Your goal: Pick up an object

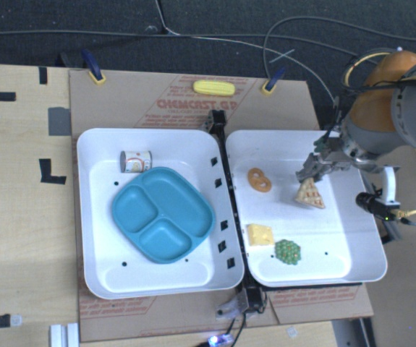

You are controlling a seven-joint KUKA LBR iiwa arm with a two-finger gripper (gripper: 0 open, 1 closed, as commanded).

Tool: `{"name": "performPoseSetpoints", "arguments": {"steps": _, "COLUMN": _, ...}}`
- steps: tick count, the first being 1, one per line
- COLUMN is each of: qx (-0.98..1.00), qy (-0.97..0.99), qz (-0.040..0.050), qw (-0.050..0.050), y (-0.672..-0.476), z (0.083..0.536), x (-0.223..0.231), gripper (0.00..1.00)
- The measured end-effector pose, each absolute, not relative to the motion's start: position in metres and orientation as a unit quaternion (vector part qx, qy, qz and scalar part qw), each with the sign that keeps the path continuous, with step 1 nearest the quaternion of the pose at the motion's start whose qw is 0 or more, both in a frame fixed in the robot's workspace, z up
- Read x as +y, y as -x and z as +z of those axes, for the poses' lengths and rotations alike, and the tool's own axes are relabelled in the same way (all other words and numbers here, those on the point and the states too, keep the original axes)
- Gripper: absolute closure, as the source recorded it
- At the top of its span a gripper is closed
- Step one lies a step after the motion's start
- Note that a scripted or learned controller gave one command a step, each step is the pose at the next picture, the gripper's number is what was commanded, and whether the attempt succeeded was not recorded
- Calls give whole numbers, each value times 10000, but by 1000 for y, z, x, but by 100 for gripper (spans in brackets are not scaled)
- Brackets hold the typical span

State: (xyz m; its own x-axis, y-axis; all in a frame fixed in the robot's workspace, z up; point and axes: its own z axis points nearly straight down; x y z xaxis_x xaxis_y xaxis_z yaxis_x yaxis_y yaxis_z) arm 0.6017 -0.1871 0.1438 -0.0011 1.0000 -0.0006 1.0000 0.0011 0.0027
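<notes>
1. Green toy broccoli (288, 251) lies closest to the camera, by the front edge of the right bin (363, 266).
2. Just beside it, toward the bin's front left corner, sits a yellow cheese-like square (260, 234).
3. Further back, near the right bin's left wall, rests a small brown pretzel (259, 180).
4. A waffle-patterned wedge (310, 194) lies around the middle of the right bin, toward its right side.
5. Over that wedge's back edge hangs the gripper (315, 169), reaching in across the bin's right rear corner; whether its jaws are open or closed I cannot tell, and nothing is visibly held between them.
6. In the left bin (95, 266), a blue divided tray (163, 213) fills the centre, tilted diagonally.
7. A small can (135, 162) lies on its side near the left bin's back left corner, close to the tray.
8. A yellow banana (213, 88) rests on the cardboard sheet (171, 107) behind both bins.
</notes>
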Motion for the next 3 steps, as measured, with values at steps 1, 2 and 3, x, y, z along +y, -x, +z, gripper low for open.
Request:
{"name": "performPoseSetpoints", "arguments": {"steps": 1, "qx": 7076, "qy": -7066, "qz": 12, "qw": 28, "y": -603, "z": 208, "x": -189, "gripper": 100}}
{"name": "performPoseSetpoints", "arguments": {"steps": 2, "qx": 7077, "qy": -7066, "qz": 9, "qw": 21, "y": -604, "z": 252, "x": -189, "gripper": 100}}
{"name": "performPoseSetpoints", "arguments": {"steps": 3, "qx": 7087, "qy": -7055, "qz": -1, "qw": -8, "y": -594, "z": 245, "x": -144, "gripper": 100}}
